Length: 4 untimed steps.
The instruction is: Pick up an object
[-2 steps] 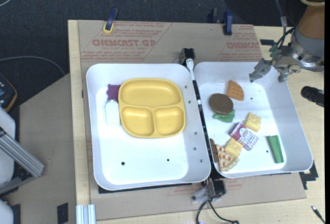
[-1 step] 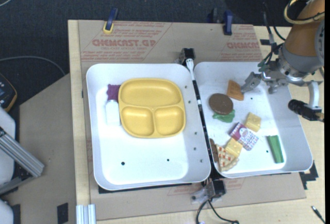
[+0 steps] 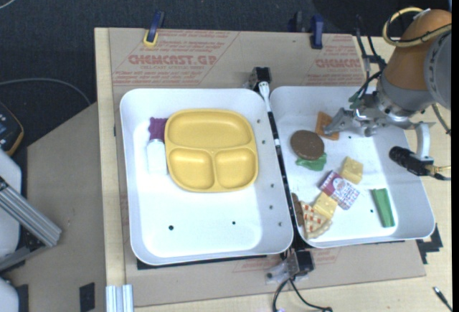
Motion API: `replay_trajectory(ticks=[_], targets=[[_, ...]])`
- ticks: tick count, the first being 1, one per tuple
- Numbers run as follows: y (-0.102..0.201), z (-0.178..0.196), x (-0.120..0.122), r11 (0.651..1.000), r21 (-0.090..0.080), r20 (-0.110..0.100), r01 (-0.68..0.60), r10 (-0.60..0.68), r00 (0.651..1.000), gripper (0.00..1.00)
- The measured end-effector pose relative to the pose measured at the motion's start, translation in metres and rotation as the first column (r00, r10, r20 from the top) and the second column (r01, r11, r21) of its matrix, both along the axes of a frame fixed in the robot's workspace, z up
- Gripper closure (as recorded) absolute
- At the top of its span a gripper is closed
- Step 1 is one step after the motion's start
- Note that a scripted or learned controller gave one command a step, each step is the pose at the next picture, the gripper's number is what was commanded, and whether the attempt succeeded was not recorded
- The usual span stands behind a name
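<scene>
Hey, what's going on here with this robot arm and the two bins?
The arm reaches in from the right over the right bin, with its gripper low near an orange piece at the bin's back. Nothing shows between its fingers, so no pick yet. That bin also holds a toy burger, a green block, a yellow block and a few packets. The left bin holds a yellow divided tray, with a purple item and a white one beside it.

White bins (image 3: 143,181). Yellow divided tray (image 3: 211,149), purple item (image 3: 157,128) beside it. Brown round patty (image 3: 307,143) on green (image 3: 313,162). Green stick (image 3: 383,206), orange piece (image 3: 324,121), pink-white patterned packet (image 3: 340,190). Arm (image 3: 416,52) grey with orange.
</scene>
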State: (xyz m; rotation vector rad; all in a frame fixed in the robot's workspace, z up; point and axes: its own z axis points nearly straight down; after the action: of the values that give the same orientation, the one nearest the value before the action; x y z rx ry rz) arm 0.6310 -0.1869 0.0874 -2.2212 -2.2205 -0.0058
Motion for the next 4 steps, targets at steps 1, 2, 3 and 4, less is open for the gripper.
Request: replay_trajectory(ticks=[1,2,3,4], targets=[[0.0,0.016,0.003,1.0,-0.003,0.011,-0.003,0.003,1.0,1.0],[-0.004,0.079,0.01,1.0,-0.007,0.006,-0.001,0.001,1.0,1.0],[-0.005,0.133,0.011,1.0,-0.006,0.004,-0.002,0.002,1.0,1.0],[0.056,0.128,0.006,1.0,-0.002,-0.004,-0.005,0.005,1.0,1.0]])
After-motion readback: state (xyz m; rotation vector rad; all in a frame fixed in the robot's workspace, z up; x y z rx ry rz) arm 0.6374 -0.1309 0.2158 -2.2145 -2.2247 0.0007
